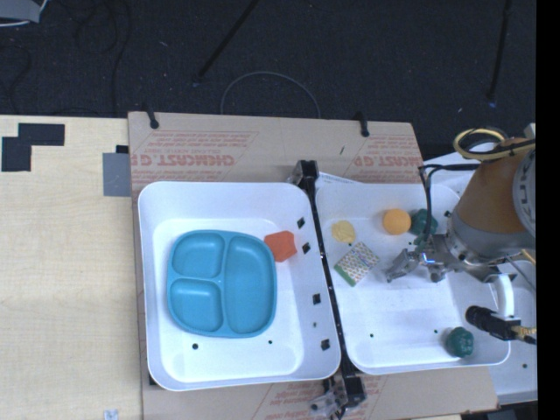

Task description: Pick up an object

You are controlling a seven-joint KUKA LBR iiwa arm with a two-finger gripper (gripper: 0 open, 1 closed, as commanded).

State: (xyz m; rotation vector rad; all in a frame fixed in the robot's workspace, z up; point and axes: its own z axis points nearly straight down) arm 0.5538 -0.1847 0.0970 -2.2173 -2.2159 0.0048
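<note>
Fingers low in the right bin (411, 339), nothing held yet.
We see the gripper (404, 268) with fingers spread fairly wide and empty, low over the bin floor. The checkered packet (356, 262) lies just beyond the tips, our likeliest target given the approach line. Yellow piece (343, 231) and orange ball (396, 221) sit a bit further out; green ball (458, 342) is well behind the fingers. Blue divided plate (222, 283) and orange block (281, 245) are across the divider.

One fixed camera looks down (at a slant) on both bins (149, 234).
</note>
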